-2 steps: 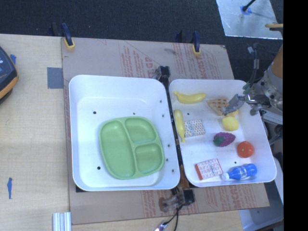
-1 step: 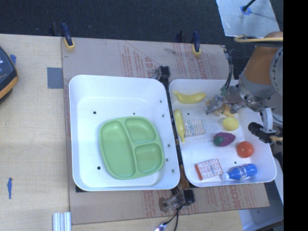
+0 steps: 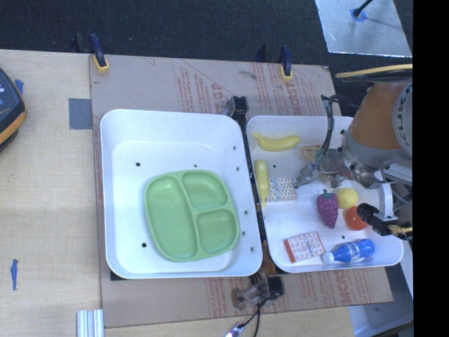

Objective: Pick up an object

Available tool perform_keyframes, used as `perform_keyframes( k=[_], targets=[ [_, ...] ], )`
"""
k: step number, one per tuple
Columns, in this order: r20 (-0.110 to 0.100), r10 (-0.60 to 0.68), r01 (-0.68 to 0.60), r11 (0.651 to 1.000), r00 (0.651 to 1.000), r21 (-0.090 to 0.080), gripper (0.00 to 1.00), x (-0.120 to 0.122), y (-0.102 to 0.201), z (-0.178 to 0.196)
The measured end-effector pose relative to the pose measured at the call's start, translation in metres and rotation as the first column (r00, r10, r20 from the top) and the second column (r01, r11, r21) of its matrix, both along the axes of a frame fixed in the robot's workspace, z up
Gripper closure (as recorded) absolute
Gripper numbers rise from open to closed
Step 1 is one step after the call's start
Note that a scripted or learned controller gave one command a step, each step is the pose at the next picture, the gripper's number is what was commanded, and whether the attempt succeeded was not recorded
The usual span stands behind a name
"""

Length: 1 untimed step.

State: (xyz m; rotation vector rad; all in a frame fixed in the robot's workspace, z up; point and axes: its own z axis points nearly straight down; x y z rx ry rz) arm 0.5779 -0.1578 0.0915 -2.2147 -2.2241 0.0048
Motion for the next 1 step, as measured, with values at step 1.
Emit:
perform_keyframes(
  k=[1],
  targets=[
    [0.005, 0.001, -0.001, 1.000, 1.000, -0.002, 0.00, 0.0664, -0.0408, 0.1089]
  ],
)
